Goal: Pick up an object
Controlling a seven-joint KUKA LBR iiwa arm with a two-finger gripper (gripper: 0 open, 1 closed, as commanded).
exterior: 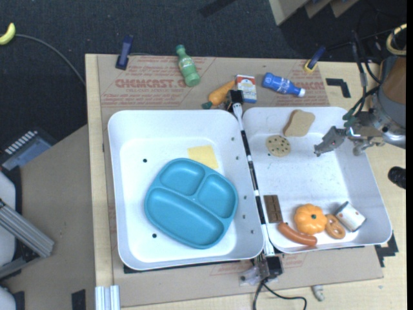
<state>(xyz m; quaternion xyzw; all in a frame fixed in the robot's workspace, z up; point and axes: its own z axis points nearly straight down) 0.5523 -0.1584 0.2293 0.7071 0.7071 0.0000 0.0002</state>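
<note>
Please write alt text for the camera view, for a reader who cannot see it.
A gripper hangs over the right bin, which holds toy foods including a cookie and an orange pumpkin. The left bin holds a blue divided plate.

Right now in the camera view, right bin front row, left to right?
Chocolate bar → hot dog → orange pumpkin → pretzel → white can.

Right bin's (371, 173) middle floor lies bare between cookie (278, 145) and pumpkin (310, 218).
</note>
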